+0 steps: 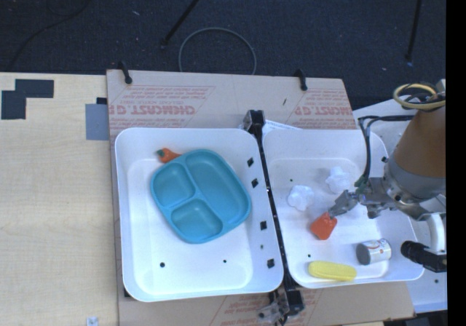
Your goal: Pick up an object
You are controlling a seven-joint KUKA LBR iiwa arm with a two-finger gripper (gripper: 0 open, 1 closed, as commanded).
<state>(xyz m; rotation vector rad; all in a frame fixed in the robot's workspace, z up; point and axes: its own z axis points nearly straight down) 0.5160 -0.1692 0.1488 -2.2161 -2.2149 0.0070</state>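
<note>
One orange object lies just below the pincer, seemingly apart; grip state unclear.

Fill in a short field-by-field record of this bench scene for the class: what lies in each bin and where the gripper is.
left bin: blue divided plate; small orange item at the plate's far left edge, partly hidden
right bin: two white crumpled pieces, orange-red object, yellow object, small grey and white can
gripper: over the right bin, just above the orange-red object
grasp: cannot tell from this view
</note>
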